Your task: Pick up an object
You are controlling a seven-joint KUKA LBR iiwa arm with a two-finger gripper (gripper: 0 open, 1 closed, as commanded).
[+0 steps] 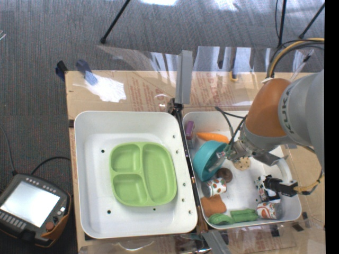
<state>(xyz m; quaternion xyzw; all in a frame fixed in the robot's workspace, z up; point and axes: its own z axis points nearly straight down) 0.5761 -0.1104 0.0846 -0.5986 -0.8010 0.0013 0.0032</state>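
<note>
My gripper [226,155] reaches down into the right bin [290,202], at the right rim of a teal bowl [206,156] that stands tilted on its side. The gripper touches or nearly touches that rim; a grasp cannot be made out. A beige cookie-like piece [242,164] lies just right of the gripper. Under the bowl sit a brown doughnut [224,173] and a patterned cup [215,187]. An orange carrot [212,137] lies behind the bowl.
The left bin [92,142] holds a green divided plate [143,173]. In the right bin there are also a purple item [189,128] at the back left, an orange-brown piece [214,205], a green piece [242,215] and a printed can [268,210] along the front.
</note>
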